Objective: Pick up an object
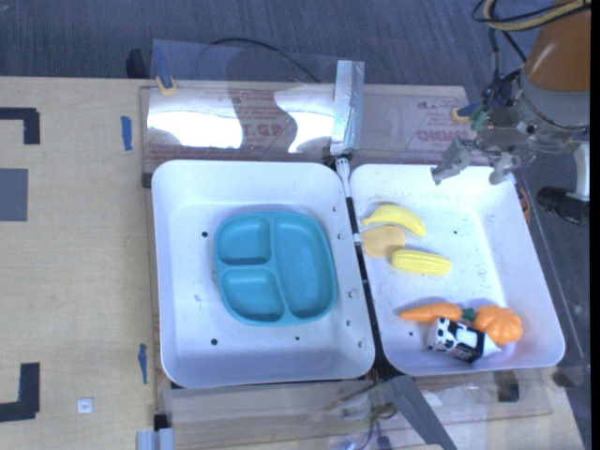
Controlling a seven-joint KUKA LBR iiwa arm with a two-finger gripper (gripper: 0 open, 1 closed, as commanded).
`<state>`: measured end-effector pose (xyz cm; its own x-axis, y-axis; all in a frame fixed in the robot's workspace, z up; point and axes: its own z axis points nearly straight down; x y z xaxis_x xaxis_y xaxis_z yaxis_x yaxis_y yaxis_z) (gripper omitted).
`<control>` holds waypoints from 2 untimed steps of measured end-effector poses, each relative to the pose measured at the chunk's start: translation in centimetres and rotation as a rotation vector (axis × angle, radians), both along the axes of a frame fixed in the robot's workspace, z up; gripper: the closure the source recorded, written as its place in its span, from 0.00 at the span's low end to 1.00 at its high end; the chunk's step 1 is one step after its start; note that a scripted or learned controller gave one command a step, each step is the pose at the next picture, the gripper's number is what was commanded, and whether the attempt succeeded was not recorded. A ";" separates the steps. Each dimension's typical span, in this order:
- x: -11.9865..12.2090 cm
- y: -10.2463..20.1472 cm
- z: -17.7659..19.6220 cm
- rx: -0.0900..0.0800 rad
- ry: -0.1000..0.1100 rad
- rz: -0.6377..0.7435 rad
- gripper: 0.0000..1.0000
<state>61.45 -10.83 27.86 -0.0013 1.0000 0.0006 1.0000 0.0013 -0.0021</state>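
The right bin holds a yellow banana, a pale tan round piece, a yellow corn cob, an orange carrot, an orange round fruit and a black-and-white toy cow. My gripper hangs over the back edge of that bin, to the right of and behind the banana. Its two fingers stand apart, open, with nothing between them.
A blue divided plate lies in the left bin. A metal post and a clear panel stand behind the bins. Cables and the arm's orange band hang at the top right.
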 end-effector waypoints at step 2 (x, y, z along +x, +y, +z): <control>-4.4 0.6 -19.1 0.000 -0.006 0.287 0.00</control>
<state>57.04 -10.27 8.71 -0.2846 0.9587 -0.0001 0.9586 0.2846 0.0037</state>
